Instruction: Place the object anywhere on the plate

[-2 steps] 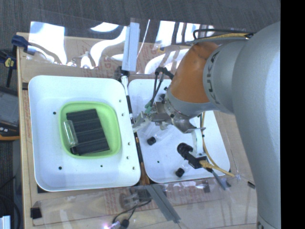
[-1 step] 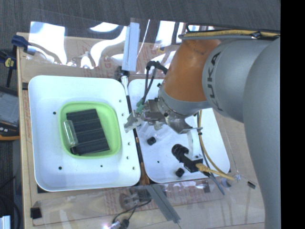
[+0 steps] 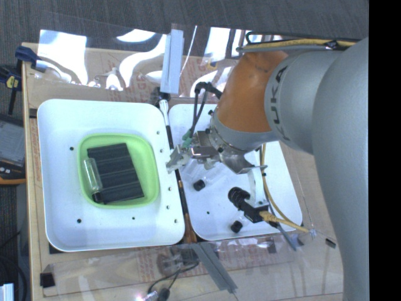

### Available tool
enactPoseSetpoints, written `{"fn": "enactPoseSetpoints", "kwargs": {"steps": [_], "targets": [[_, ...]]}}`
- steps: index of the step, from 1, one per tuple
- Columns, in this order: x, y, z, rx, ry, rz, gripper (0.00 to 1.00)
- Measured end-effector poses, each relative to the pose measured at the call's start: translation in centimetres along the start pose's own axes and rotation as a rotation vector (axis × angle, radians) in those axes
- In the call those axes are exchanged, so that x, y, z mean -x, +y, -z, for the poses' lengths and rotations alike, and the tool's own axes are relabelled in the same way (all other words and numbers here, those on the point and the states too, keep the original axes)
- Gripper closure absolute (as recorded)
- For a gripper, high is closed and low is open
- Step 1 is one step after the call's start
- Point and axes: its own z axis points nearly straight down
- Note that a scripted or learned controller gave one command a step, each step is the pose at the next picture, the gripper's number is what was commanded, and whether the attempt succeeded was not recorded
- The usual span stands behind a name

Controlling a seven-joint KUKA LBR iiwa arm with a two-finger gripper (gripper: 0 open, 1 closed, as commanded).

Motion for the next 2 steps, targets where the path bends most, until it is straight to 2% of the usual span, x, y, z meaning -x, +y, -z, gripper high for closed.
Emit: {"fn": "enactPoseSetpoints", "kwargs": {"steps": [1, 2], "targets": [[-0.1, 2.6, -3.8, -0.002, 0.0, 0.013, 0.0], [-1.6, 1.3, 0.0, 0.004, 0.0, -0.009, 0.0]]}}
